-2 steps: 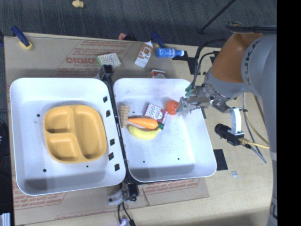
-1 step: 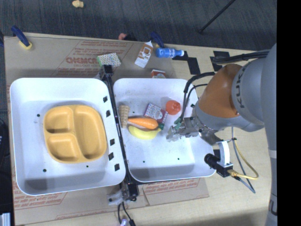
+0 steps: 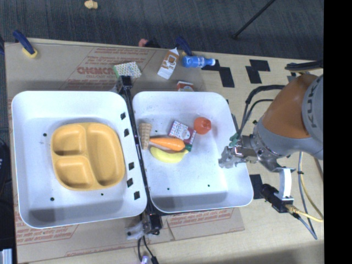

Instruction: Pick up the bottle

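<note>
The small blue plastic bottle point(image 3: 193, 61) lies on its side on the bench beyond the far rim of the right shallow white bin point(image 3: 217, 194), outside both bins, just right of a tilted white and brown carton point(image 3: 168, 64) whose print is too small to read. The grey arm with its orange band enters from the right, and its metal two-finger gripper point(image 3: 229, 157) sits over the right wall of the right bin, well apart from the bottle; whether it is spread or closed cannot be told at this angle, and nothing is seen in its grasp. Inside that bin lie an orange toy carrot point(image 3: 167, 143) resting across a yellow toy banana point(image 3: 169, 156), a tan waffle cone point(image 3: 144, 133) beside them to the left, a small red and white packet point(image 3: 180, 130) with unreadable print, and an orange-red round toy point(image 3: 202, 125). The left shallow white bin point(image 3: 27, 202) holds a yellow three-compartment plastic tray point(image 3: 87, 154). Under the bins lies flat brown cardboard point(image 3: 96, 65) with red lettering that begins "CHEM", the rest being covered or blurred. A small green patterned packet point(image 3: 127, 69) rests on the cardboard near the far corner where the bins meet
</note>
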Robot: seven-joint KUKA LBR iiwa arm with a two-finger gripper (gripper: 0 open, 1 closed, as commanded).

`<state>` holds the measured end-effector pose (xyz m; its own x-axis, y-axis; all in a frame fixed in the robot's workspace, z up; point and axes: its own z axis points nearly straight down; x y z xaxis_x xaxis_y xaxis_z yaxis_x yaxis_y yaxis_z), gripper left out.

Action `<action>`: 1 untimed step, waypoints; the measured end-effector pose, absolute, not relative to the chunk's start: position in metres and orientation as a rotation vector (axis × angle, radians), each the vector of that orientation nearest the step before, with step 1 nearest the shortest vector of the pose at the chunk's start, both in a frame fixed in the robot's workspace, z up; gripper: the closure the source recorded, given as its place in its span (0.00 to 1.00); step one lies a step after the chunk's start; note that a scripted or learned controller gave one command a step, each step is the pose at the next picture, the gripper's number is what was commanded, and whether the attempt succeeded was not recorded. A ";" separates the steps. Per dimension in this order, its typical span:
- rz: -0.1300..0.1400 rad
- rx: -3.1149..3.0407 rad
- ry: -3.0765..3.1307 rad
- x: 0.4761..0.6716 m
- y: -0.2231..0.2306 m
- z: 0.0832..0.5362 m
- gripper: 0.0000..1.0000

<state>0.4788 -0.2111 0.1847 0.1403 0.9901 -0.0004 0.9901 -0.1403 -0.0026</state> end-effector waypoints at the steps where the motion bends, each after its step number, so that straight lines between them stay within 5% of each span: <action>1: 0.002 -2.673 -1.648 0.477 -0.200 0.214 1.00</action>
